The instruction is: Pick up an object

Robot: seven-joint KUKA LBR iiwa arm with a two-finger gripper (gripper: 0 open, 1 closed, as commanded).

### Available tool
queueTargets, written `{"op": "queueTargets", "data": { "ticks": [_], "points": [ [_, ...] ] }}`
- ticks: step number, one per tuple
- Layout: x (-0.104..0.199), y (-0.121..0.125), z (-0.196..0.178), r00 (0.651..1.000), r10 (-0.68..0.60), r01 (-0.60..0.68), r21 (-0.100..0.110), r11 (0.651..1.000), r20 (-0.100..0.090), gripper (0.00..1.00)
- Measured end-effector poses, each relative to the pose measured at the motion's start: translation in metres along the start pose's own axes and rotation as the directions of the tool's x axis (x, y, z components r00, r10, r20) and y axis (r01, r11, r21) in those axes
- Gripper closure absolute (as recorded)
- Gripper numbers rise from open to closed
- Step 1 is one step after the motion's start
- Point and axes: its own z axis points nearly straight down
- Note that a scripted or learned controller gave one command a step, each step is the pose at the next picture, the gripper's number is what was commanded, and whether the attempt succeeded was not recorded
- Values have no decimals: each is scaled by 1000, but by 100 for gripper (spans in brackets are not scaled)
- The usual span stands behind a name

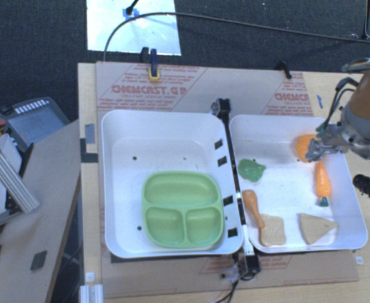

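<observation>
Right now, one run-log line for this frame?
gripper: right bin's far right, beside round orange fruit | hold: unconfirmed | orange carrot lies just below | divided green plastic tray: left bin

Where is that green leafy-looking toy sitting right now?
The green leafy toy lies in the right-hand bin, near its left wall by the divider, above the orange drumstick-shaped piece and across from the carrot.
</observation>
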Motion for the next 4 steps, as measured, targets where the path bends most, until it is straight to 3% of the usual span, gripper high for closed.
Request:
{"op": "queueTargets", "data": {
  "ticks": [1, 2, 4],
  "points": [
    [-1, -3, -64, 1000, -4, 4, -2, 1000, 1, 100],
    [-1, -2, -81, 1000, -4, 4, 1, 1000, 0, 100],
    [101, -21, -96, 1000, -9, 9, 5, 1000, -3, 100]
  ]
}}
